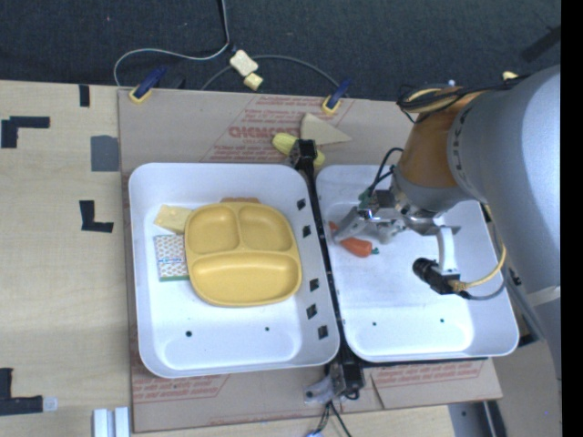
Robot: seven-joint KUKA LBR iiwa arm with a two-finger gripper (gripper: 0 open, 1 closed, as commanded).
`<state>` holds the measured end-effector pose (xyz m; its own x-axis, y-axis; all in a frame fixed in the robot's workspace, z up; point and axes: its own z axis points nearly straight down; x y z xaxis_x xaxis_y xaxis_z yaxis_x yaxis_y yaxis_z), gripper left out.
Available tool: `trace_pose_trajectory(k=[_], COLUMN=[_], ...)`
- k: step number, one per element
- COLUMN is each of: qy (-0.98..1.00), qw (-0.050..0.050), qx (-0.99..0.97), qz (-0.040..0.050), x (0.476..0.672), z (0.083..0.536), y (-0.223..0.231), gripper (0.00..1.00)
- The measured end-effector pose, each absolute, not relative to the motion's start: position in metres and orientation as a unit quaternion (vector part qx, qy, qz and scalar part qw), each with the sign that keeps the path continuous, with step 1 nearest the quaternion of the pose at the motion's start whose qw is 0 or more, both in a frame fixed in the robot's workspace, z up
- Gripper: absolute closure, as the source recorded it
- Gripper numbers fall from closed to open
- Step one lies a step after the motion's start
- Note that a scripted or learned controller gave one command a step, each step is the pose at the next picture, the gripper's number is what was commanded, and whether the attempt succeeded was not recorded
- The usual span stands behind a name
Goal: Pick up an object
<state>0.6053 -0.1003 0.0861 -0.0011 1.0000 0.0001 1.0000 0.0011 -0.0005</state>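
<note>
A small orange carrot-like object [358, 247] lies in the left part of the right white bin [428, 330]. My gripper [375, 221] hangs low over that bin, just above and behind the orange object, close to it or touching it. The wrist and the grey arm with its orange band [435, 153] hide what lies behind the gripper. In the left white bin [228, 344] rests a yellow divided plate [242, 251], with a pale yellow wedge [171, 217] and a small patterned card [169, 256] tucked at its left side.
A black divider strip [319, 262] runs between the two bins. A yellow piece [285, 141] and a tan wedge [326, 131] lie on the cardboard behind the bins. Cables [219, 25] trail across the back, and a black cable connector [435, 276] hangs over the right bin.
</note>
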Motion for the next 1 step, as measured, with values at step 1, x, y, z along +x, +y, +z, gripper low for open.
trace_pose_trajectory(k=[1], qy=[-0.707], qw=[-0.004], qx=[-0.707], qz=[-0.0018], x=[0.5992], z=[0.0870], y=[-0.0995], gripper=[0.00])
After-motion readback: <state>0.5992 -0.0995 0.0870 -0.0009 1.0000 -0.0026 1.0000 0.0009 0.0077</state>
